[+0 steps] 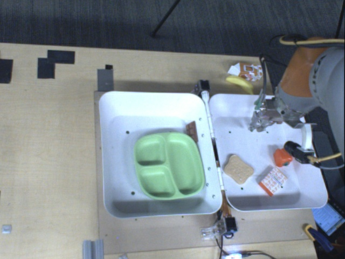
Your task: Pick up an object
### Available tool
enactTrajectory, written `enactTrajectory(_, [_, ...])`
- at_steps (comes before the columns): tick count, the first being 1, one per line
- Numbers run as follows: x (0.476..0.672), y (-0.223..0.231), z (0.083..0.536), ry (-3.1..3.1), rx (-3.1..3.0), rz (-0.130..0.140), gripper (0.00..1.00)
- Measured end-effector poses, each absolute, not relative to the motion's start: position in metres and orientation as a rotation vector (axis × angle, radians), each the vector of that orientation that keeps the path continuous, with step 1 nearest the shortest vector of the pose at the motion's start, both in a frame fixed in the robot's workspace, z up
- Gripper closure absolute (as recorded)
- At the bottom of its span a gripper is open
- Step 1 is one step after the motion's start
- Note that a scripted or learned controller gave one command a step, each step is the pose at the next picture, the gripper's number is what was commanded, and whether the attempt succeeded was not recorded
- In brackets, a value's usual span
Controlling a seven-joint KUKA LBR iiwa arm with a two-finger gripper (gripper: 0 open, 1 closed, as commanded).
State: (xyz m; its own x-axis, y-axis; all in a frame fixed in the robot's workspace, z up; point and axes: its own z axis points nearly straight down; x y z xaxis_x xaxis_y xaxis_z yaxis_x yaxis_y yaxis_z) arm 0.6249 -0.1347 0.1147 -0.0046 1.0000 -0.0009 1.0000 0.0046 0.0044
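My gripper (260, 121) hangs over the back part of the right bin (232, 109), above bare white floor. Nothing shows beneath it. In the same bin, nearer the front, lie a tan slice of bread (237, 169), a small orange object (281, 157) and a red and white packet (273, 180). All three sit well in front of the gripper and apart from it. The left bin (116, 144) holds a green divided plate (168, 164), and a small brown piece (191, 128) leans by that bin's right wall.
Behind the right bin, on the bench, lie a yellow banana (239, 82) and a white and orange packet (246, 70). A ridge (212, 144) divides the two bins. The arm's orange band (298, 72) reaches in from the right.
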Motion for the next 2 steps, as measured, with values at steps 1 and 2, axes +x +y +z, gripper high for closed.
enactTrajectory(1, [0.625, -0.134, 0.114, 2.225, 2.214, 0.003, 0.00])
enactTrajectory(2, [0.564, -0.112, 0.086, 2.221, 2.216, 0.005, 0.00])
